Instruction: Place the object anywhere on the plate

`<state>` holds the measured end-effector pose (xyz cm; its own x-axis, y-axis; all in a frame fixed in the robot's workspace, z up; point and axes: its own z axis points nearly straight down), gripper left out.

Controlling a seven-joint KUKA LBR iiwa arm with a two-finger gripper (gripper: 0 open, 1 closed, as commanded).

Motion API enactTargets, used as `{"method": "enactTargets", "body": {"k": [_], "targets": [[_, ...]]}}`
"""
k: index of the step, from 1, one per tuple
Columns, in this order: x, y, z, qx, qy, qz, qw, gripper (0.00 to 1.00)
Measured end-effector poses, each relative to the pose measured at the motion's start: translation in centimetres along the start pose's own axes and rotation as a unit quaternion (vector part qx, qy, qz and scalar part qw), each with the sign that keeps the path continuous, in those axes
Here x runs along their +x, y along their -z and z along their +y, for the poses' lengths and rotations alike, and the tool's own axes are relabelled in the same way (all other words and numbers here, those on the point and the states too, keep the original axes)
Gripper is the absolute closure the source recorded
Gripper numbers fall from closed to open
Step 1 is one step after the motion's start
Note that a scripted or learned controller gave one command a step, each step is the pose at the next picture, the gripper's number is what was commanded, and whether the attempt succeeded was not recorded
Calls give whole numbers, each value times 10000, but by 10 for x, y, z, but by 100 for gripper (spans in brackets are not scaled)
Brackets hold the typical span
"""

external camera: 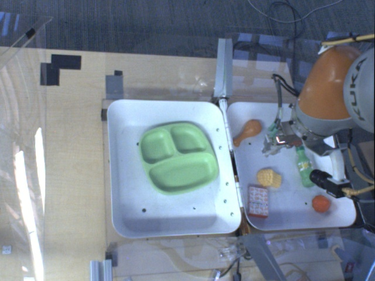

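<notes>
Gripper low over the far part of the right bin, hanging from the grey and orange arm that comes in from the right. Nothing seen between its tips, and too small and cluttered to say more of it.

Just left of the gripper, a tan drumstick, lying at a slant close to the wall between the bins. Just right and nearer, a green bottle, lying down, partly under the wrist. Nearer again, a round yellow cob-like piece, then a small red and white box against the near-left corner. Near-right, an orange ball by a black fitting.

Well apart to the left, in the left bin, the green plate with three compartments, bare. Task thing not yet clear; judged most likely the drumstick or the bottle, both beside the gripper and both in the right bin.

Risks from here, as judgement: a descent landing between drumstick and bottle and closing on air; a rounded drumstick slipping out sideways; the bottle rolling away when nudged; a weak hold dropping the piece at the divider wall on the way across.
</notes>
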<state>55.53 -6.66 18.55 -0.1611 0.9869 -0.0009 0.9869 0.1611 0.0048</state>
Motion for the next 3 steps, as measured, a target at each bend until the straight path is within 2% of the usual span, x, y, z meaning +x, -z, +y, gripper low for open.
{"method": "enactTargets", "body": {"k": [1,2,3], "targets": [[1,0,62,-7,83,-1,10000,100],[-23,72,71,-26,1650,-17,9863,100],[45,40,49,-10,2066,-1,9784,100]]}}
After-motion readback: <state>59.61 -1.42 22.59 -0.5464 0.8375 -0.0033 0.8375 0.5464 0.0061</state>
